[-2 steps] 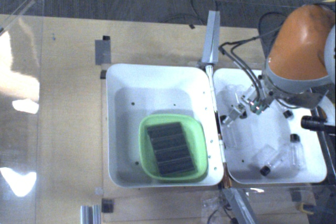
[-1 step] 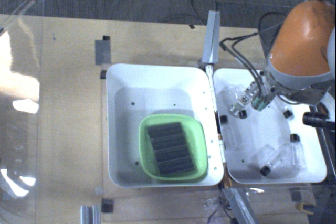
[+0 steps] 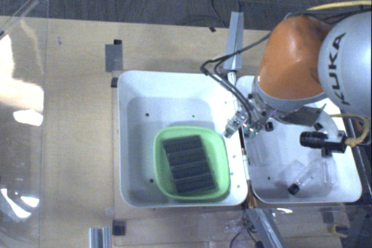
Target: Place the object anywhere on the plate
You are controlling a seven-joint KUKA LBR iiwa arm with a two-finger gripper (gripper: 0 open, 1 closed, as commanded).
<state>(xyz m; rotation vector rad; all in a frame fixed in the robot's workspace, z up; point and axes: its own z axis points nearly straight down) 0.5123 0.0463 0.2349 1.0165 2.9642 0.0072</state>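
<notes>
Orange-banded grey arm [image 3: 290, 61] looms nearest, gripper [image 3: 247, 122] over divider between bins; grip state unreadable. Clear plastic bottle [image 3: 305, 174] lies in right bin. Green plate [image 3: 192, 162] with dark ridged block [image 3: 189, 164] sits in left bin. Step: pre-grasp; next, descend onto bottle.

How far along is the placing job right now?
Done: nothing visibly. The green plate in the left bin carries a dark ridged block; I can't tell whether that is the object.
In hand: the gripper hangs over the divide between the bins, with nothing visible in it.
Left: a clear item with a black cap lies in the right bin, possibly waiting.
</notes>
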